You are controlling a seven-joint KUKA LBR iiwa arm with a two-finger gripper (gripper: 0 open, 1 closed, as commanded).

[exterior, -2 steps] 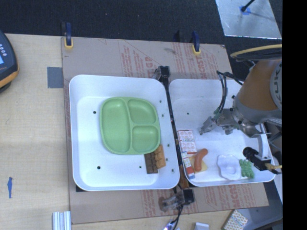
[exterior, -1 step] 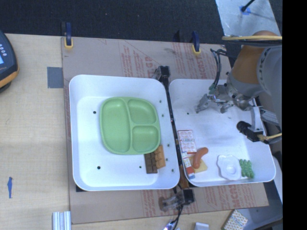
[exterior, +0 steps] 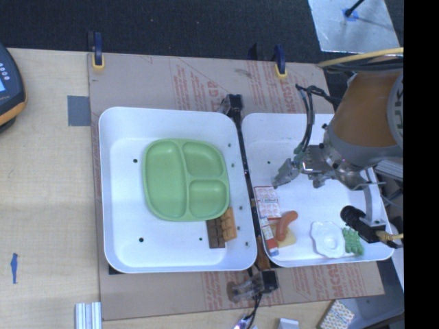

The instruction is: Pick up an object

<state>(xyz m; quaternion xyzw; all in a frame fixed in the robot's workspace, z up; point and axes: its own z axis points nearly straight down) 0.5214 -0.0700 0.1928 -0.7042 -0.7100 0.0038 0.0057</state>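
Camera view: arm hovers over right bin, food toys below its jaws

Camera view from above shows a pale wooden worktop (exterior: 48, 184) carrying two shallow white bins side by side. In the left white bin (exterior: 116, 204) lies a round pale-green divided plastic plate (exterior: 185, 179), with a small brown waffle-patterned block (exterior: 221, 230) just beside its lower right edge.

Over the right white bin (exterior: 274, 132) hangs the grey arm with its orange band (exterior: 367, 112), reaching in from the right. Its grey two-finger jaws (exterior: 287, 173) point toward the bins' shared wall. Whether they are spread or closed cannot be told from this angle; nothing is visibly held between them.

Candidate things lie along the right bin's near side: a flat printed red-and-white packet (exterior: 267, 201), an orange-red toy sausage (exterior: 284, 221), a white toy fried egg (exterior: 328, 240) and a green leafy toy (exterior: 352, 241).

Nearest are the packet and sausage, lying below and slightly left of the jaws in the picture, apart from them. The sausage's long axis runs diagonally, upper right to lower left.
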